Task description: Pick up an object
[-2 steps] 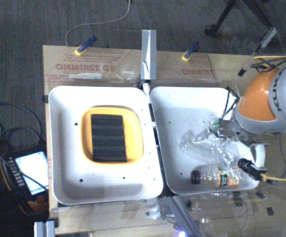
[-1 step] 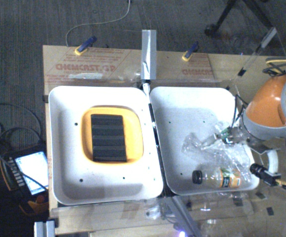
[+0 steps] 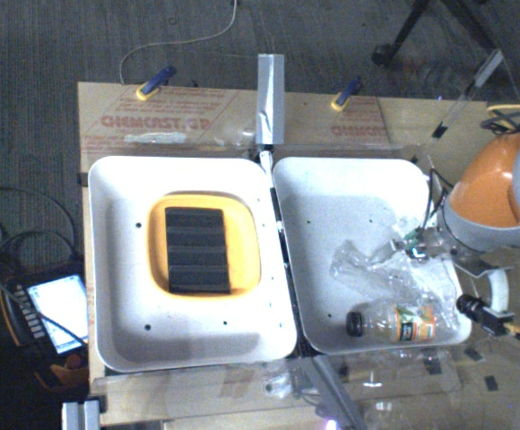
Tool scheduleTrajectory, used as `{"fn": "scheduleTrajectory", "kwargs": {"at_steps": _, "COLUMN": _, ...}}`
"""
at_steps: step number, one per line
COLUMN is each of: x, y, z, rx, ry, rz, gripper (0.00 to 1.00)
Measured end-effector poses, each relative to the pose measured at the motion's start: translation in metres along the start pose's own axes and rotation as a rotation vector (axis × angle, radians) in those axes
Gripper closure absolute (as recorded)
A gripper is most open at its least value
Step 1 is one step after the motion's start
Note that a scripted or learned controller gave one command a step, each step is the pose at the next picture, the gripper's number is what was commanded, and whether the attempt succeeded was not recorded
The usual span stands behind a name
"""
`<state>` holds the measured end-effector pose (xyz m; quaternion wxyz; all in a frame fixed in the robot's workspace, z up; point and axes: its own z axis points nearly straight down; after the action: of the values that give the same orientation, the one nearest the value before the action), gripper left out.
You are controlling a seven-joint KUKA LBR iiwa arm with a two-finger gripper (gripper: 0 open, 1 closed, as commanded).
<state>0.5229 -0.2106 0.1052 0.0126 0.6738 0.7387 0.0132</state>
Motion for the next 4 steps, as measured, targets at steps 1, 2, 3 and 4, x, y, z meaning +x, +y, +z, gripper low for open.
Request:
{"fn": "scheduleTrajectory", "kwargs": {"at_steps": 1, "x": -0.007, "y": 0.006, "z": 0.010, "rx": 0.018, "ry": 0.004, "rz": -0.126, "gripper": 1.00}}
{"fn": "scheduleTrajectory", "kwargs": {"at_steps": 2, "x": 0.019, "y": 0.026, "z": -0.035, "rx": 0.037, "ry": 0.000, "rz": 0.040, "gripper": 1.00}}
{"fn": "scheduleTrajectory", "kwargs": {"at_steps": 3, "x": 0.031, "y": 0.083, "z": -0.065, "rx": 0.038, "ry": 0.000, "rz": -0.014, "gripper": 1.00}}
{"fn": "scheduleTrajectory", "kwargs": {"at_steps": 4, "x": 0.006, "y": 0.112, "z": -0.083, "rx": 0.037, "ry": 0.000, "rz": -0.021, "gripper": 1.00}}
